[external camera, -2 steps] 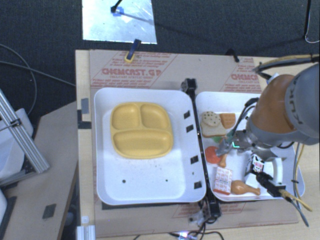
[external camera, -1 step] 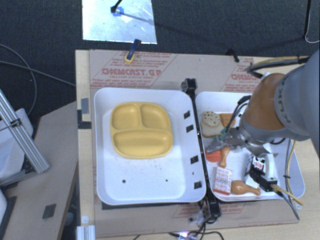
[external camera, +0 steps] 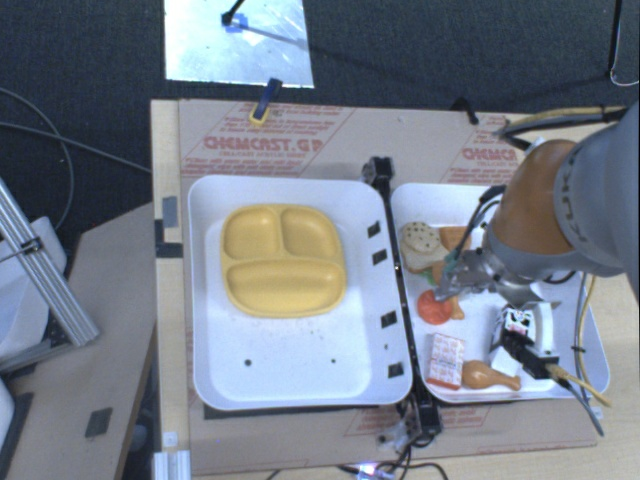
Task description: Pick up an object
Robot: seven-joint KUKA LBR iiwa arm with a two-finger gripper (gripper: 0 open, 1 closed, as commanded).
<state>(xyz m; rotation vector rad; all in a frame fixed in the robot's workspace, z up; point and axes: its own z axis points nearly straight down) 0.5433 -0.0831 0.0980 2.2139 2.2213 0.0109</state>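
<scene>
The right bin point(external camera: 590, 358) holds several toy foods. A tan speckled bread piece point(external camera: 420, 240) lies at its left, with an orange piece point(external camera: 453, 236) beside it. A red round slice point(external camera: 434, 310) sits lower, then a red-and-white packet point(external camera: 446, 359) and a brown drumstick point(external camera: 487, 375) near the front. My gripper point(external camera: 450, 282) hangs low over the bin's left half, its tip right above the upper edge of the red slice and just below the bread. Whether it touches either one is hidden by the wrist.
The left bin point(external camera: 210, 368) holds a yellow divided plate point(external camera: 283, 260). A black hinge strip point(external camera: 392, 278) runs between the bins. The grey arm with its orange band point(external camera: 540, 198) covers the right bin's back right. Cables point(external camera: 575, 380) trail over its front right rim.
</scene>
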